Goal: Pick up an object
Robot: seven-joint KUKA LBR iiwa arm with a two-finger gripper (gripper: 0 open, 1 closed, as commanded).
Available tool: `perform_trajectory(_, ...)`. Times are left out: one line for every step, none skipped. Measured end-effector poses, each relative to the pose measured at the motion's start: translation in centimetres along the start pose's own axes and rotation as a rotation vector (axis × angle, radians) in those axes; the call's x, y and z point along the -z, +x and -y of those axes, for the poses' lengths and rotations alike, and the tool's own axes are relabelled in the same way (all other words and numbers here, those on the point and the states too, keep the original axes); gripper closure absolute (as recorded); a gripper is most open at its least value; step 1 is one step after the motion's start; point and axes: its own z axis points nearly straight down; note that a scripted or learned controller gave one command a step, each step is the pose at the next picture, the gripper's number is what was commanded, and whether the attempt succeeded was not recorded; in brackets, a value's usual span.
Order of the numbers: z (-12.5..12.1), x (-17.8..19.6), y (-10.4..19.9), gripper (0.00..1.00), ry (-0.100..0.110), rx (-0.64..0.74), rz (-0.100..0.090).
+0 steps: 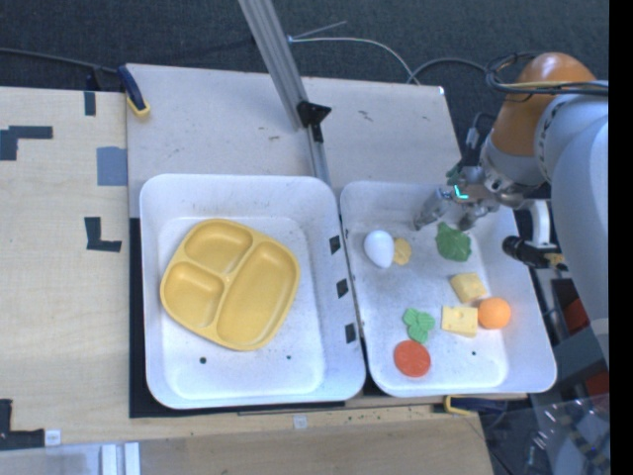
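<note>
Your gripper [447,213] hovers open and empty just above the green broccoli piece [454,242], right of centre; next, lower and close

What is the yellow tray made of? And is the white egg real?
The yellow tray looks like moulded plastic: one even colour, smooth rounded compartments, soft sheen. The white egg seems a toy, probably plastic, smooth and lying among toy-like food pieces, though the view cannot prove it.
</note>
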Motion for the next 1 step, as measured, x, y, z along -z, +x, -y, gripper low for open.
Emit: perform_trajectory(0.00, -0.01, 0.01, 0.00, 0.000, 0.000, 0.000)
